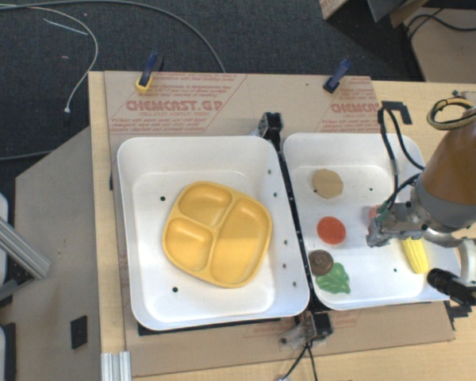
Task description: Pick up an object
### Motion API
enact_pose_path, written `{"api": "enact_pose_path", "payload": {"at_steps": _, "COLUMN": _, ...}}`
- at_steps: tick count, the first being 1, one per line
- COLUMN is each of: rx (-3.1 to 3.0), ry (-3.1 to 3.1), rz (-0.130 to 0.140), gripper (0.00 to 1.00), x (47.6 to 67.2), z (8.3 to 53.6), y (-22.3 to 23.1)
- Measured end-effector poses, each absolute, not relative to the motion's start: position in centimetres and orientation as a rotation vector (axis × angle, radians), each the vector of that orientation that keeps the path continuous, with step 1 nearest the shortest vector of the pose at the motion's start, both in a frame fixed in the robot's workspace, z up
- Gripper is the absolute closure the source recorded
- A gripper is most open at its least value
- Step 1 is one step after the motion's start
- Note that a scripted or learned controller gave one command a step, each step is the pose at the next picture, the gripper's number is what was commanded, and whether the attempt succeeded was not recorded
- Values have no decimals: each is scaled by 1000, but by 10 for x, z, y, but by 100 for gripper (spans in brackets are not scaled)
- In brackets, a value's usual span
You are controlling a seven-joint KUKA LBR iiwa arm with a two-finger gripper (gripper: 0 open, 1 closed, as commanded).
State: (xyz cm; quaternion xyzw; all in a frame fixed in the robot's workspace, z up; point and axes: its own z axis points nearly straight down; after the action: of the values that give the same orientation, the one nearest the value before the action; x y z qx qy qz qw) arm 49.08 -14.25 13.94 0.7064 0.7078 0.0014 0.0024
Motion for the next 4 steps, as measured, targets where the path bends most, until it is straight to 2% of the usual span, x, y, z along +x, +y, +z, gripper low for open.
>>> {"api": "enact_pose_path", "payload": {"at_steps": 2, "rx": 2215, "ry": 2220, "rz": 5, "gripper": 100, "x": 492, "z": 229, "y": -146}}
{"api": "enact_pose_path", "payload": {"at_steps": 3, "rx": 2214, "ry": 2228, "rz": 4, "gripper": 100, "x": 504, "z": 227, "y": -103}}
{"api": "enact_pose_path", "payload": {"at_steps": 4, "rx": 2213, "ry": 2231, "rz": 4, "gripper": 100, "x": 523, "z": 224, "y": -42}}
